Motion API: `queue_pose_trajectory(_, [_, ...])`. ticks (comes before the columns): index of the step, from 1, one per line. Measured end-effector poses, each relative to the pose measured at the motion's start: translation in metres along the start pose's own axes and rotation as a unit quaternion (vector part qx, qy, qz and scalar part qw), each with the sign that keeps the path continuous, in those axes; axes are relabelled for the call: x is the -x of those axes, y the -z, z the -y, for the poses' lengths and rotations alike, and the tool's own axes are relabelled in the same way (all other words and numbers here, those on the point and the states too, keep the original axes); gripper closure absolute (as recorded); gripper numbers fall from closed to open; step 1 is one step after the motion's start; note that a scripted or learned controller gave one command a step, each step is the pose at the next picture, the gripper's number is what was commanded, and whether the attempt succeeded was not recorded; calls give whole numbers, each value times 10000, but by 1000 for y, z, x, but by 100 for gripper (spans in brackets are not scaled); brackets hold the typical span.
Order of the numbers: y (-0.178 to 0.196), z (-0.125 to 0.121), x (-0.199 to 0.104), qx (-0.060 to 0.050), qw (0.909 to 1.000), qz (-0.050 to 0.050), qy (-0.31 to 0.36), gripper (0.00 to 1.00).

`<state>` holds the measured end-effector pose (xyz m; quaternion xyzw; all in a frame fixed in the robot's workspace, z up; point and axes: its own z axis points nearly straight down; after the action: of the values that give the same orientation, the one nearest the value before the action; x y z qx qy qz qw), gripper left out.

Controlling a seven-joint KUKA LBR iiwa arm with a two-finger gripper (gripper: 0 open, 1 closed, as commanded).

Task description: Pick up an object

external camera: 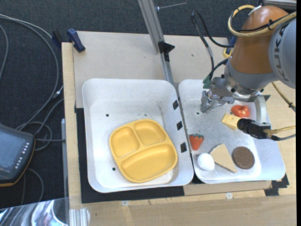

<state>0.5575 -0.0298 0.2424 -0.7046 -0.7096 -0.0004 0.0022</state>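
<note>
Left bin (94, 98): yellow three-section plate (142, 149) lying flat, toward the 5 o'clock part of the bin floor.

Table (117, 55) is bare wood beyond the bins, with a blue clamp (75, 40) at its 10 o'clock corner. A grey metal pole (153, 22) slants down from 12 o'clock and ends at the seam between the two bins.

Right bin (188, 91): strawberry (196, 141) against the left wall, at about 8 o'clock in the bin. White egg (205, 162) just below it at 7 o'clock, touching or nearly touching a tan wedge (224, 157) at 6 o'clock. Brown round cookie (243, 157) just beside the wedge, at 5 o'clock. Yellow cheese block (231, 121) at about 3 o'clock of bin centre, with a red tomato-like piece (241, 110) right above it, both partly covered by arm hardware.

Pincer (207, 105) hangs at the bin's 11 o'clock region, over bare floor, well apart from the strawberry and near the cheese block. Nothing visible between its fingers; cannot tell whether they are wide or narrow.
</note>
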Motion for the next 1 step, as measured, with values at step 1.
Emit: queue_pose_trajectory(1, [4, 19, -55, -8, 10000, -1, 2, 100])
